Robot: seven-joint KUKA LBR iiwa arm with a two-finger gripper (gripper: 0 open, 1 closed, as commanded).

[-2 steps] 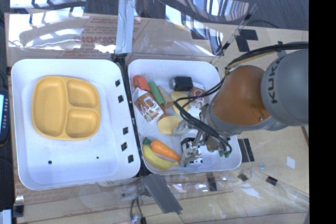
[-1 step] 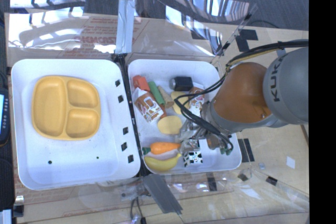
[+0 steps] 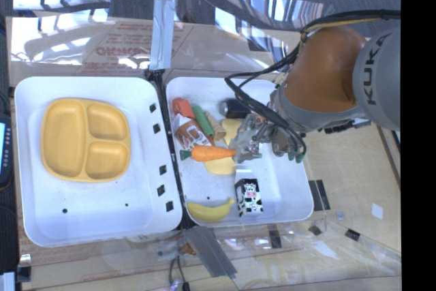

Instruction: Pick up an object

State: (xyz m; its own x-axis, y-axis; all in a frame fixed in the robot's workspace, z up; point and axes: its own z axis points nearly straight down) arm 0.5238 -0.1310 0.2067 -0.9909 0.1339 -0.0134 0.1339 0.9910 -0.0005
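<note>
The gripper [image 3: 246, 144] hangs low in the right bin [image 3: 289, 191], near its middle; whether it is open or closed I cannot tell. The toy carrot [image 3: 212, 154] lies just at its nine o'clock, tip pointing toward the gripper, apparently touching or nearly so. At six o'clock stands a small cow-print carton [image 3: 248, 197], and a banana [image 3: 210, 209] lies at seven o'clock. The left bin [image 3: 27, 146] bears a yellow divided plate [image 3: 86, 139].
</note>
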